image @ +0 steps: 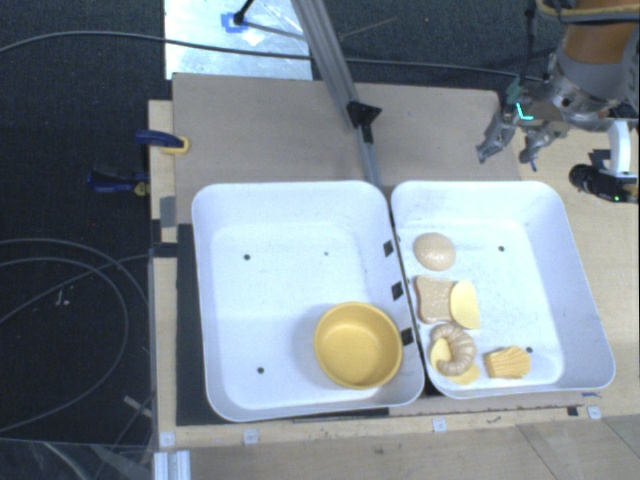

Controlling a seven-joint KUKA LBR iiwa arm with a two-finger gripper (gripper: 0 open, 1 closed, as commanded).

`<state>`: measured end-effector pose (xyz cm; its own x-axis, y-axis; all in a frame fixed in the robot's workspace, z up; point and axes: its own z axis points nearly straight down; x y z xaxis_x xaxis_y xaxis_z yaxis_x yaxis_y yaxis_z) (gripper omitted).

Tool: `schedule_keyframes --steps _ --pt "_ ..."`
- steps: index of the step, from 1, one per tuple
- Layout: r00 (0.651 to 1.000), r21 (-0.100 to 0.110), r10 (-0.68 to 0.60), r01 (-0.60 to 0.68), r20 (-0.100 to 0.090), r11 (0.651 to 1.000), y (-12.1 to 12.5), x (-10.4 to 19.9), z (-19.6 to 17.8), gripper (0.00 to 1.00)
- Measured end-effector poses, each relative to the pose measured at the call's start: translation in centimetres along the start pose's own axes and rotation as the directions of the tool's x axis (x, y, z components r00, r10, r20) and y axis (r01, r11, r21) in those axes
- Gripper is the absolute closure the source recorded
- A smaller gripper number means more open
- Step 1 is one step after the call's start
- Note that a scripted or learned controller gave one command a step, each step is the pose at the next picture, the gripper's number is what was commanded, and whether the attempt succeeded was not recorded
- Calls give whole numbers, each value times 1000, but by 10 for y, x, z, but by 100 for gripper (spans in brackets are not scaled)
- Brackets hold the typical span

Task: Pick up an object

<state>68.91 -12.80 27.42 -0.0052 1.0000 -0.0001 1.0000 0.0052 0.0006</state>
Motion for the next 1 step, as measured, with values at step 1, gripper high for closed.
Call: schedule_keyframes --steps 1 --pt "1000 -2 0 0 0 1000 0 0 -1 0"
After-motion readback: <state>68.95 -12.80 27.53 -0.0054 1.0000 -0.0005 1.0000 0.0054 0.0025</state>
